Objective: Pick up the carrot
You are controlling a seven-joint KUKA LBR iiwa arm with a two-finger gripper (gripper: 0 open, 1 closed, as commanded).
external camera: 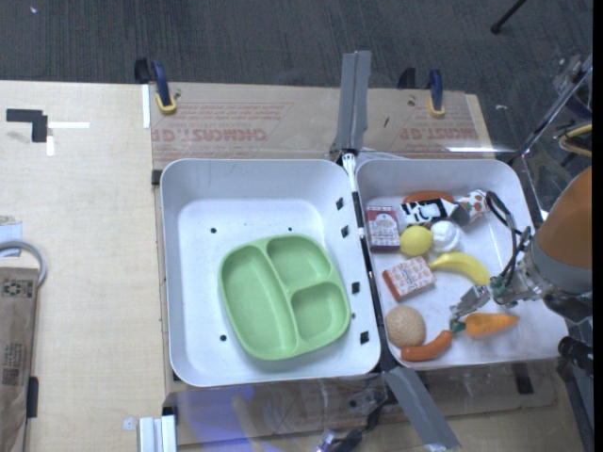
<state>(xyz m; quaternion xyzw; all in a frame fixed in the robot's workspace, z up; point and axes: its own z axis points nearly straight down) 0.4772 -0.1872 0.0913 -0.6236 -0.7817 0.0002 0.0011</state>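
Gripper (476,301) open just above one carrot (490,324); one banana (460,266), one lemon (416,241), two bins (179,281).

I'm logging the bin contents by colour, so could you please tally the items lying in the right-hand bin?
Orange or red-orange: 3, the carrot, a sausage and a long item at the back
Yellow: 2, banana and lemon
Red and white boxes: 2
Tan: 1, round ball
Total: 8, plus a black-and-white cluster I cannot separate.
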